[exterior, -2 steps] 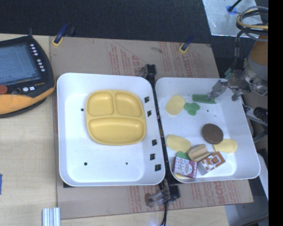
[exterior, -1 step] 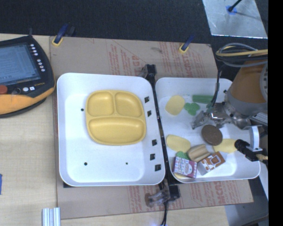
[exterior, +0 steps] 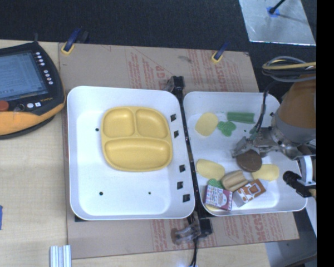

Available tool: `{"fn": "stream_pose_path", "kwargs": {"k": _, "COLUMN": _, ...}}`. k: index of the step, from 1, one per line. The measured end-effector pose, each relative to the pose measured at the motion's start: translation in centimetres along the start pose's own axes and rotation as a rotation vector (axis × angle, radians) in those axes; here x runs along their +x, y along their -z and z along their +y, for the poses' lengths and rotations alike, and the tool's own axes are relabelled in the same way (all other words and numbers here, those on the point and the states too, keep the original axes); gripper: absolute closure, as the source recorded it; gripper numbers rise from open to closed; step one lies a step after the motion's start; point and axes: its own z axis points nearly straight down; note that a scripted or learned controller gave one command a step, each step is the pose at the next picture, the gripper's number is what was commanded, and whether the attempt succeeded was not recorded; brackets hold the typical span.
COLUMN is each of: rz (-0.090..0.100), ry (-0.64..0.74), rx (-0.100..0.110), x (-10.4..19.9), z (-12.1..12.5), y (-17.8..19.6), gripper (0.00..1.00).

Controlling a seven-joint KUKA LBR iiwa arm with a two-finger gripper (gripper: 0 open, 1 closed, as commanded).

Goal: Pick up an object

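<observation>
Overhead, 2 white bins (exterior: 78, 149) (side by side) on brown cardboard (exterior: 128, 65).

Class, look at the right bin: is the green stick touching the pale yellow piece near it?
Apart. The camera view shows bare white bin floor between the green stick and the yellow piece.

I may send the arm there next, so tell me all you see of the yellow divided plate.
The yellow plate lies flat in the left bin, toward its upper middle. It looks like matte plastic with rounded corners: two small sections on the far side, one wide section nearer the camera. All three sections look bare, and nothing touches it but the bin floor.
</observation>
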Motion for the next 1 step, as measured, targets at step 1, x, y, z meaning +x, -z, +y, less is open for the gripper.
{"fn": "stream_pose_path", "kwargs": {"k": 1, "rz": -0.001, "ry": 0.001, "rx": -0.003, "x": -0.07, "z": 0.13, "y": 1.14, "gripper": 1.0}}
